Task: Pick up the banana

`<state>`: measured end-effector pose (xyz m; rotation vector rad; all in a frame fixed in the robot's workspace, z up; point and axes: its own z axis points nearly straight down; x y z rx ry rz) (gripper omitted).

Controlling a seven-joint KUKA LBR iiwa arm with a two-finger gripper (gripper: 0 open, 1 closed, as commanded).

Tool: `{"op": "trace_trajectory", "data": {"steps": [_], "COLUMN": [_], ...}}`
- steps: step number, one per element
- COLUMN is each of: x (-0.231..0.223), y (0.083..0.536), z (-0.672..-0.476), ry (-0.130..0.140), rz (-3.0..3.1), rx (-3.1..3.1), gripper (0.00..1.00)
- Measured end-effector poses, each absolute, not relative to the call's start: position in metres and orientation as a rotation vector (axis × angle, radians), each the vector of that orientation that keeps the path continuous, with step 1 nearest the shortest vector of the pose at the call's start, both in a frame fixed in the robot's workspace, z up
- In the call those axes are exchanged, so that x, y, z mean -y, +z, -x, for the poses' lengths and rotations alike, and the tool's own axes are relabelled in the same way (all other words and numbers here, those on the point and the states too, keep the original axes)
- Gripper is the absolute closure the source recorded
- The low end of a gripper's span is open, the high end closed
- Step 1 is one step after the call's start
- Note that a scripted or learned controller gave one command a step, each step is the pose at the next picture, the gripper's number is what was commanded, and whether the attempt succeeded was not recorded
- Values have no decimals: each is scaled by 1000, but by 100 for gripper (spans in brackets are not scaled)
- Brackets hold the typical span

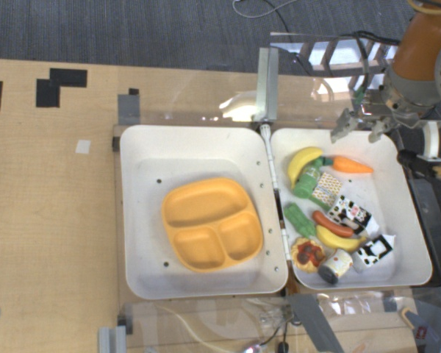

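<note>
The grey arm with its orange band [419, 39] hangs over the far right corner of the right-hand shallow white bin [415, 259], and its two-finger pincer [361, 126] hovers there with nothing between its fingers — they look spread part-way, bare. So the job seems to be at the approach step: no grasp made, the fruit untouched. The curved yellow banana [303, 164] lies in that same bin near its far edge, close to the divider side, its lower end against a green plastic bottle [306, 183], with an orange carrot [352, 166] just beside it toward the arm. From the pincer, the banana sits nearer the divider and a little toward the near edge — near, but apart. There is a second yellow banana-shaped piece [336, 237] further toward the near edge, lying among a red sausage [334, 223] and black-and-white patterned blocks [350, 213]; that one is crowded. My guess is the next move calls for sliding across toward the divider, lining the fingers across the far banana's narrow width, then descending without nudging the bottle or carrot. The left bin [132, 219] carries a yellow-orange divided tray [209, 223].
</note>
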<state>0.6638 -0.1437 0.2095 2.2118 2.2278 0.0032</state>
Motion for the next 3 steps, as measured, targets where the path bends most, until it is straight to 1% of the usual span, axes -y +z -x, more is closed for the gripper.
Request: {"op": "trace_trajectory", "data": {"steps": [1, 2, 3], "x": [171, 106, 98], "y": [228, 126, 90], "z": [-670, -642, -642], "ry": [4, 5, 8], "rz": [-2335, -1762, -1190], "rx": [-2095, -2597, -2894], "gripper": [0, 0, 0]}}
